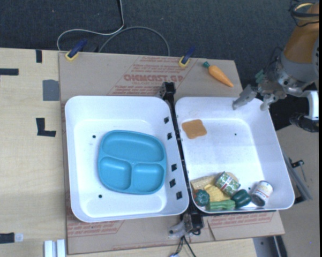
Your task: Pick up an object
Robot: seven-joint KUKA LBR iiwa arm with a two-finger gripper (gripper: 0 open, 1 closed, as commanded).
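Observation:
My gripper [252,104] hangs over the far right rim of the right bin [268,143], open, with nothing between its fingers. A flat brown toast-like piece [194,128] lies at the bin's far left, well left of the gripper. Along the near wall sits a cluster: a green-labelled can [226,182], a yellow piece [202,183], a dark green round piece [202,198], a teal piece [241,198] and a white can [262,191] lying on its side.
The left bin [80,143] holds a blue divided plate [132,162]. An orange toy carrot [219,75] lies on the cardboard beyond the right bin, left of the gripper. Clamps and a cable sit at the cardboard's far edge.

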